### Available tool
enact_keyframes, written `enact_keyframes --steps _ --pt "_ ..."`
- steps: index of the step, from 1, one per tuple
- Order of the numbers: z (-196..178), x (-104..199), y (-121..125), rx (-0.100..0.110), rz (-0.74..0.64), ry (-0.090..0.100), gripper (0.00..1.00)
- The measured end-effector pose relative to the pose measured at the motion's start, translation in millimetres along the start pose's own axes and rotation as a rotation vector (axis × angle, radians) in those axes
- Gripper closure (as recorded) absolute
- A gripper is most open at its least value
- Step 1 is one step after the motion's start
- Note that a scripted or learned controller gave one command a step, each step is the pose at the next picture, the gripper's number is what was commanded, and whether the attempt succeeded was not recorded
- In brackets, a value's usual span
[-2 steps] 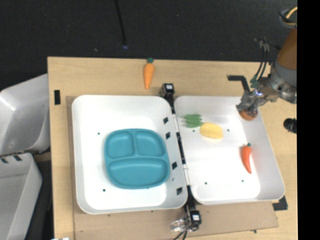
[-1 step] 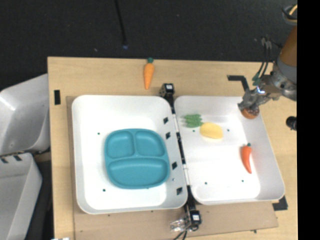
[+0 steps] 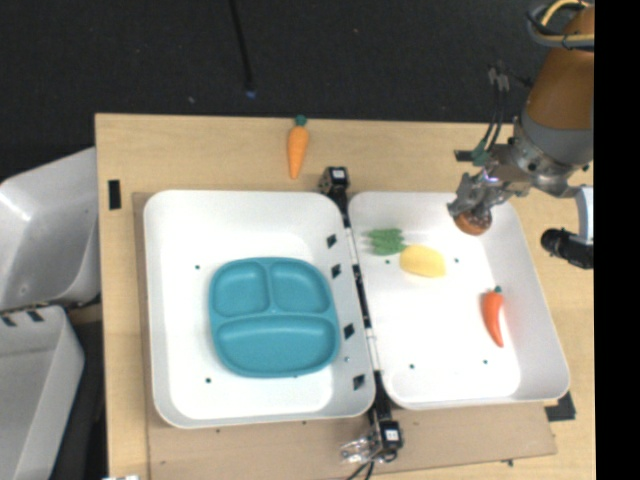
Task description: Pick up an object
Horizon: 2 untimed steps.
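My gripper (image 3: 473, 211) hangs over the back right part of the right bin (image 3: 520, 368). It is shut on a small round orange-brown object (image 3: 472, 224) that shows at its fingertips, just above the bin floor near the far rim. On the right bin's floor lie a yellow lemon-shaped piece (image 3: 423, 262), a green leafy piece (image 3: 385, 239) beside it, and a red-orange carrot-like piece (image 3: 493, 316) nearer the right wall.
A blue divided plate (image 3: 273, 316) lies in the left bin (image 3: 170, 268). An orange carrot (image 3: 297, 146) rests on the wooden bench behind the bins. Small black clips (image 3: 335, 179) sit along the seam between the bins.
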<state>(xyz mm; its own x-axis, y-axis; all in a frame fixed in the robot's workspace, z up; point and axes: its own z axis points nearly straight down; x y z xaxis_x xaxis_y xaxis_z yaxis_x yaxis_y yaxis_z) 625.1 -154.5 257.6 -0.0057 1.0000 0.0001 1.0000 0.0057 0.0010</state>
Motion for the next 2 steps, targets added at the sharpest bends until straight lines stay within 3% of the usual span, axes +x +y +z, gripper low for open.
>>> enact_keyframes --steps 2 --pt "-6 92 -2 0.001 0.000 0.001 1.00"
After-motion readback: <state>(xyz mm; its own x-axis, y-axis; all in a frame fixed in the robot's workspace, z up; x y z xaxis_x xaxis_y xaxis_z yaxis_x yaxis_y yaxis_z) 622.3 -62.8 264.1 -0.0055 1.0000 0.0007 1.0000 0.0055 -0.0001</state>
